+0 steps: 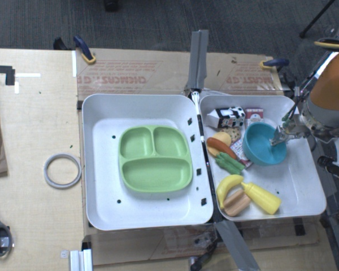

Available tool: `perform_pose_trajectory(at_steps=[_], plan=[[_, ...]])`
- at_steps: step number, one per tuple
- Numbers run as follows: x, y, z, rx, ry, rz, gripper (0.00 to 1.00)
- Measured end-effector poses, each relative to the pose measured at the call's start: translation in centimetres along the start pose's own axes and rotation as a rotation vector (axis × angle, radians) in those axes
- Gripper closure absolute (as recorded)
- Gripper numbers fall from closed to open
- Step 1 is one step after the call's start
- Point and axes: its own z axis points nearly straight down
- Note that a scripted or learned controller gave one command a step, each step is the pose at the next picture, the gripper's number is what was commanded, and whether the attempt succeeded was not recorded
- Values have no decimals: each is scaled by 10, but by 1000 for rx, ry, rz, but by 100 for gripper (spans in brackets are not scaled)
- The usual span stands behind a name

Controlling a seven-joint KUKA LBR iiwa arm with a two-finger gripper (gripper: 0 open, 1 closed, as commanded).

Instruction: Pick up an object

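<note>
Camera view from above gives us two white bins side by side on the bench. In the left bin (96, 168) lies a light green divided plate (155, 158), flat and near the middle, with three compartments, all bare. The right bin (305, 191) holds a crowd of smaller things: a blue bowl (263, 144) toward its far right, a yellow banana (227, 186) and a yellow bottle-shaped toy (263, 199) at the near side with a hot dog bun (235, 202) between them, a green pepper-like piece (230, 164) and an orange carrot (219, 145) left of the bowl, and a black-and-white cow-patterned box (229, 117) at the far side. We see the arm's gripper (279, 137) at the bowl's right rim, touching it; we cannot tell how wide the claw stands or whether it grips the rim. On the bench to the left lies a grey ring (62, 170).
</note>
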Motion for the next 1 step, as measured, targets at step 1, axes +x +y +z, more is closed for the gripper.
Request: perform_pose_trajectory(at_steps=[1], plan=[[5, 1, 2, 3, 7, -4, 0]])
